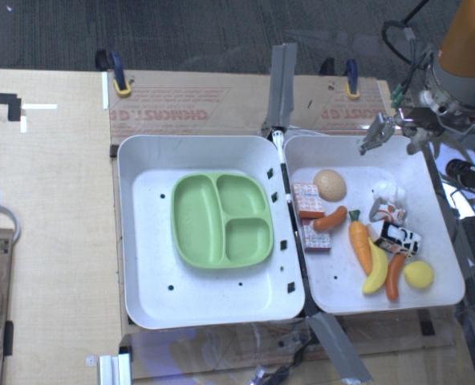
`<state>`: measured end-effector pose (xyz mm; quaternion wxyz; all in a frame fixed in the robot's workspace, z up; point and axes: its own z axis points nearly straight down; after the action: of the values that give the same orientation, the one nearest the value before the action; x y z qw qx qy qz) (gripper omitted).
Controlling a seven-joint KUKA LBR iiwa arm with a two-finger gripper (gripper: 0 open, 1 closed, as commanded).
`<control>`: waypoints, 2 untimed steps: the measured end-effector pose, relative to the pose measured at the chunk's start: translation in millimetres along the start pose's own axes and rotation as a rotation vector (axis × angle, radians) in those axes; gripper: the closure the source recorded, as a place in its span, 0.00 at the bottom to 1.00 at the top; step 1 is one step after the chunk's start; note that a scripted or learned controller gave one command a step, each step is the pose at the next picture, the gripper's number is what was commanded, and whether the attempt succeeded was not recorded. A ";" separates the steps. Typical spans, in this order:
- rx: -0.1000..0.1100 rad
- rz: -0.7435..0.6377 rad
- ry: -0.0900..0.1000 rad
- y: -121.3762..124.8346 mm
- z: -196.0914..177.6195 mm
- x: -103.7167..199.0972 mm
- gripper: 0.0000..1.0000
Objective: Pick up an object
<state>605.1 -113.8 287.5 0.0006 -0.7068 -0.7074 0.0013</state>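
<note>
We logged the counter (45, 215) carrying two white bins side by side. The left bin (141, 295) held only a green divided tray (221, 219), so it probably served as the drop side. The right bin (442, 291) held all the loose pieces, making it the pick side.

The grey arm (462, 70) reached in from the right and hung over that bin's far edge. Its fingers (395, 132) were spread apart with nothing between them, which looked like a pre-grasp pose.

The candidates all lay nearer the camera than the fingers:
- banana (375, 271), by the near wall
- carrot (360, 245), touching the banana
- beige egg (330, 184), the closest to the fingers but still apart, offset to their left
- lemon (418, 274)
- white toy (386, 199), roughly below the fingers; we couldn't tell what it was

The pieces were packed tight mid-bin. We judged the egg or the white toy the easiest reach, since both had free space around them.
</note>
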 end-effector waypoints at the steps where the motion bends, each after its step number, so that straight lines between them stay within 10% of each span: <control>1: 0.001 -0.034 0.002 -82.0 142.5 -16.2 0.00; 2: -0.030 -0.060 -0.003 -79.3 180.5 -40.4 0.00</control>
<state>525.4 -154.4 107.2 -0.0111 -0.6851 -0.7283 -0.0084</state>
